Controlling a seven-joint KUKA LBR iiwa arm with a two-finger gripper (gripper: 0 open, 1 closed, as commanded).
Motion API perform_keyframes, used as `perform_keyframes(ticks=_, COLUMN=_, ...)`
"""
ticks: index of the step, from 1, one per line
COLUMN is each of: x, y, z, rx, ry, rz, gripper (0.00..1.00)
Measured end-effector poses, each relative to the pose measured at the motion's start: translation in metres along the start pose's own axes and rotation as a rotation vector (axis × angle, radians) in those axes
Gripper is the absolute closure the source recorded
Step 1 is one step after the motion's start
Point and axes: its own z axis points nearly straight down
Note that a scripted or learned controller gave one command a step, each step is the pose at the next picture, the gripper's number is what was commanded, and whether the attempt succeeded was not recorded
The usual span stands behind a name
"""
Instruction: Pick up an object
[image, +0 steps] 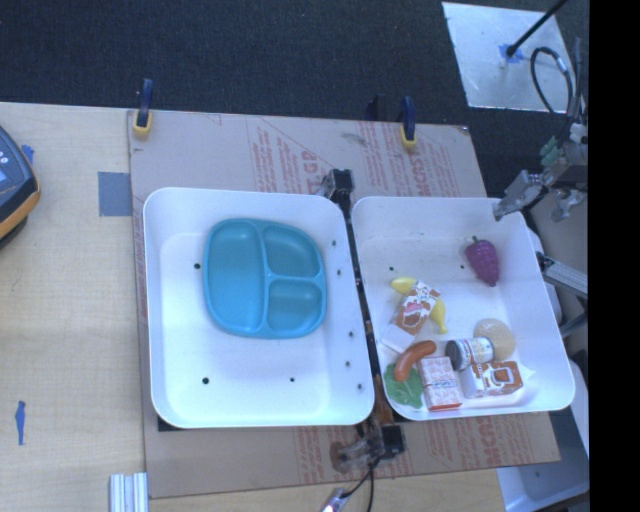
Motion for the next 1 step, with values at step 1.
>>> perform_keyframes(ticks=1, x=-0.002, y=-0.0415, z=0.1497, rx=0.0, ry=-0.001, rz=0.0, gripper=0.0)
